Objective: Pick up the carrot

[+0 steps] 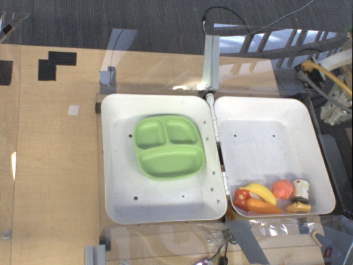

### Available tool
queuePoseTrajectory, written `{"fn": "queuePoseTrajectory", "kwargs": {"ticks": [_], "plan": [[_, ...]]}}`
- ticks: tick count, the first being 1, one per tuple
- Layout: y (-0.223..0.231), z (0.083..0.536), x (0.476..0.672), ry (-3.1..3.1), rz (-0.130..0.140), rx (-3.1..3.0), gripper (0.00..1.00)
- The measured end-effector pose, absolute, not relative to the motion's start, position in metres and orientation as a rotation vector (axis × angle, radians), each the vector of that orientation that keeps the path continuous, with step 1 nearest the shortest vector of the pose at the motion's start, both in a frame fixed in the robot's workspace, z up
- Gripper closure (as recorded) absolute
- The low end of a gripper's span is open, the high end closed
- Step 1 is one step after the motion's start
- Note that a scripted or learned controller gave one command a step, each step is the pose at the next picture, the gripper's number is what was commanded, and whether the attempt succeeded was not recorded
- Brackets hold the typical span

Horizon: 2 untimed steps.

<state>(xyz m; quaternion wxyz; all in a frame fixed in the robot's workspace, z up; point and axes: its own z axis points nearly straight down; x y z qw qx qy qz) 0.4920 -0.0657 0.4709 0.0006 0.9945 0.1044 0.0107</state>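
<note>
Where the right bin (265, 137) meets its near wall, we see the smooth tapered carrot (263, 206) beneath a curved banana (260, 192), touching a glossy red pepper (241, 198); the pincer's state we cannot tell.

green plate (167, 147) in left bin (118, 203) | banana (260, 192), tomato (283, 189) in right bin (265, 120)

Left bin (118, 203): my divided tray (168, 147) at centre.
Right bin (265, 120): carrot (262, 206) at lower edge, banana (260, 192) just behind.
</note>
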Motion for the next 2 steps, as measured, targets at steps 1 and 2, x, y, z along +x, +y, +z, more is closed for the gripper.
{"fn": "queuePoseTrajectory", "kwargs": {"ticks": [1, 2], "plan": [[-0.065, 0.482, 0.493, 0.332, 0.041, 3.122, 1.00], [-0.065, 0.494, 0.495, 0.336, 0.048, 3.121, 1.00]]}}
